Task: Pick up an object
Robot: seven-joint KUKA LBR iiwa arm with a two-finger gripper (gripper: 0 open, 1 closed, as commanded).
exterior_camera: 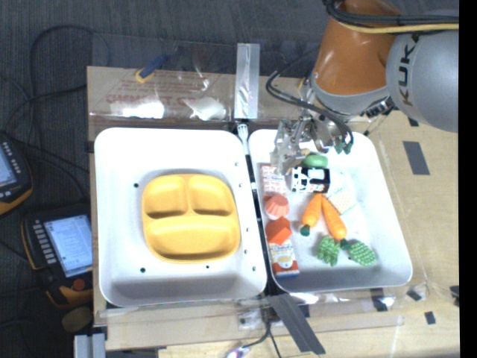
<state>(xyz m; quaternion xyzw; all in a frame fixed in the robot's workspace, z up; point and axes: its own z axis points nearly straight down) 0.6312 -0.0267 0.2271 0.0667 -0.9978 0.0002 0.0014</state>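
The right bin (387, 222) holds several small toys. A black-and-white toy (309, 178) lies near its back, with a green piece (316, 160) just behind it. Two orange carrots (311, 212) (333, 222) with green tops (361, 253) lie in the middle. A pink round piece (276, 206), an orange-red block (279, 232) and a small carton (283, 259) line the bin's left wall. My gripper (292, 149) hangs low over the bin's back left corner, just left of the green piece and above the black-and-white toy. Nothing shows in its grasp.
The left bin (119, 155) holds a yellow divided tray (191, 216). A red-and-white packet (268, 177) and a white card (343, 198) also lie in the right bin. Clear plastic bags (171, 95) sit behind the bins. Handheld screens (59, 245) lie at far left.
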